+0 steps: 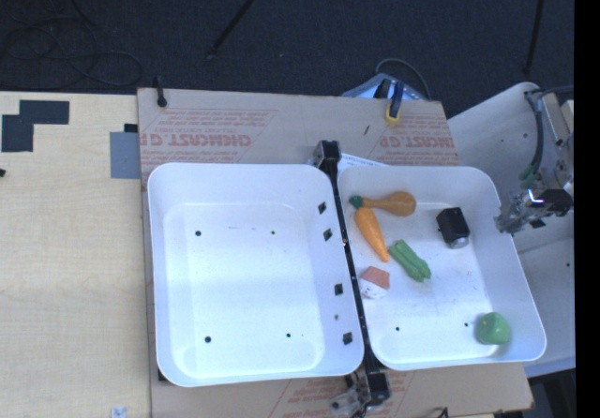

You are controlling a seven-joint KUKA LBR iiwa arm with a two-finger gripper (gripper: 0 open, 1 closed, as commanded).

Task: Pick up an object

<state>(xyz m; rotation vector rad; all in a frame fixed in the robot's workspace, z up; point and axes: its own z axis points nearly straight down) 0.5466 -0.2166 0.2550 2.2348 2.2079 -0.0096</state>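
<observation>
The right bin (511, 252) holds several small objects. An orange carrot (371, 232) lies near its left wall, with a tan gourd-shaped toy (391, 203) just behind it. A green pepper-like piece (411, 260) lies in the middle and a black block (453, 226) to its right. By the divider sits a red and white piece (375, 280). A green ball (492, 329) rests in the front right corner. My gripper (527, 207) hangs outside the bin's right rim, apart from every object.
The left bin (164, 219) stands beside the right one, joined by a black divider strip (345, 261). Both rest on a cardboard sheet (234, 130). A yellow-handled tool (394, 110) lies behind the right bin. The grey arm (497, 130) occupies the right side.
</observation>
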